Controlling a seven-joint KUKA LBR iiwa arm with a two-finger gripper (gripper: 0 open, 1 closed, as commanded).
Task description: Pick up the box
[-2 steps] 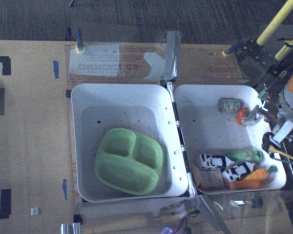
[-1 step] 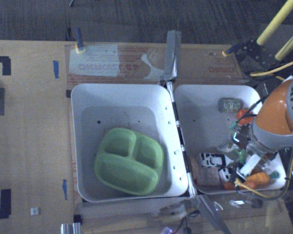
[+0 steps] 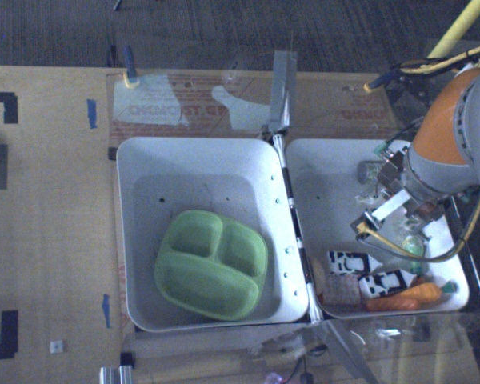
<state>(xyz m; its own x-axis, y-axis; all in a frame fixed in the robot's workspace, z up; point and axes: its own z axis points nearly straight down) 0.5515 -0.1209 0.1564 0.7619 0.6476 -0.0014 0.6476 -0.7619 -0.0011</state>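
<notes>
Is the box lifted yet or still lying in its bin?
Lying in the right bin. The box rests flat near the front wall, beside a carrot.

Occlusions and cut-offs
The arm (image 3: 452, 146) is cut off at 3 o'clock; it hides part of the right bin (image 3: 320, 174).

Black-and-white patterned box (image 3: 368, 272), lying flat, near front wall of right bin (image 3: 320, 184), beside orange carrot (image 3: 404, 298)
</notes>
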